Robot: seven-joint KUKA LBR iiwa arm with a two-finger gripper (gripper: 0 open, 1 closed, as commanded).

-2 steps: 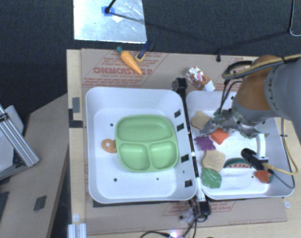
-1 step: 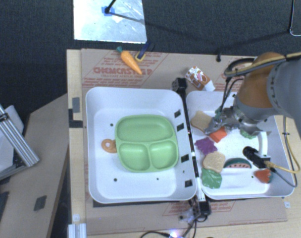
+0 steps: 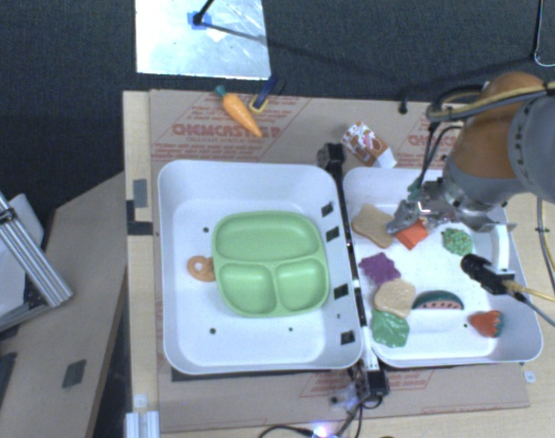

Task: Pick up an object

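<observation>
My gripper (image 3: 408,219) hangs low over the back of the right bin (image 3: 524,336), reaching in from the right. Right under its tip lies a small orange-red piece (image 3: 413,237), touching or nearly touching it. A tan bread slice (image 3: 372,226) lies just to its left, and a green broccoli piece (image 3: 456,241) to its right. Nearer the front are a purple piece (image 3: 379,266), a tan cookie (image 3: 395,296), a green leafy piece (image 3: 390,329), a watermelon slice (image 3: 439,300) and a red strawberry (image 3: 486,322).
The left bin (image 3: 182,208) holds a green divided plate (image 3: 267,263) and a small orange ring (image 3: 202,268) beside it. Behind the bins, on the cardboard, lie a carrot (image 3: 241,113) and a small wrapped packet (image 3: 366,144).
</observation>
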